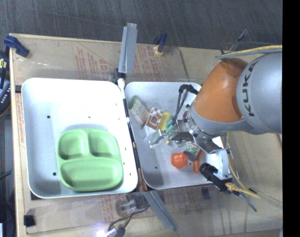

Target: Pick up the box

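- Two shallow white bins sit side by side on the surface (66, 58): the left bin (36, 98) and the right bin (155, 177), their inner rims just beside each other.
- One green divided tray (90, 159) lies in the left bin, toward its 6 o'clock side, with three compartments facing up.
- The box (156, 118), small with an orange-and-white printed face, lies in the right bin at about 10 o'clock from that bin's middle, tilted on the bin floor.
- A patterned packet (138, 110) lies just beside the box at its 10 o'clock side; a yellow-green item (166, 122) touches or nearly touches the box at its 3 o'clock side.
- An orange round object (179, 160) rests toward 5 o'clock of the box, well apart from it, beside a small green-labelled item (192, 151).
- The arm (258, 95), grey with an orange band, reaches in from 3 o'clock and covers the right bin's 3 o'clock half.
- The jaws (173, 137) hang over the clutter at the bin's middle, at 5 o'clock from the box and near it; whether they are released or clenched cannot be told, since the parts blur into the items beneath.
- Nothing can be seen between the jaws; the box lies apart from them on the bin floor.
- A blue clamp (160, 43) sits on the surface at 12 o'clock of the right bin.
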You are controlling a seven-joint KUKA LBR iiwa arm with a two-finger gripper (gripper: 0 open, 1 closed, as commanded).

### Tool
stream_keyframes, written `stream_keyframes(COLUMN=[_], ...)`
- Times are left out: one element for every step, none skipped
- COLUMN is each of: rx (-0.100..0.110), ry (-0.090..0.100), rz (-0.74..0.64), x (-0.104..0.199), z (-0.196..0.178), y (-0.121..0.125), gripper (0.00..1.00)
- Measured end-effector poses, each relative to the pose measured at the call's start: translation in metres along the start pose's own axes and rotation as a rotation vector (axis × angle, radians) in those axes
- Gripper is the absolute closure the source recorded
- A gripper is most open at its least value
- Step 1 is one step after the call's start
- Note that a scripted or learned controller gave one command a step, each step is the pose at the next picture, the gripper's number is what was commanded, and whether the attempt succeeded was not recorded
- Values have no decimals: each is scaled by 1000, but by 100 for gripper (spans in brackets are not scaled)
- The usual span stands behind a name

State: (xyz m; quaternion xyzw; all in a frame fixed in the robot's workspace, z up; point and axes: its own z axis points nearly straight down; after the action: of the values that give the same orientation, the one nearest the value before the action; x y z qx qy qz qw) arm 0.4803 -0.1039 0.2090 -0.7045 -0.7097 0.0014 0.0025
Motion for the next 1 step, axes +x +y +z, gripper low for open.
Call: stream_keyframes(rx=[-3], ry=[-10], rz=[-120], x=[-8], z=[109], y=[21], gripper=[0])
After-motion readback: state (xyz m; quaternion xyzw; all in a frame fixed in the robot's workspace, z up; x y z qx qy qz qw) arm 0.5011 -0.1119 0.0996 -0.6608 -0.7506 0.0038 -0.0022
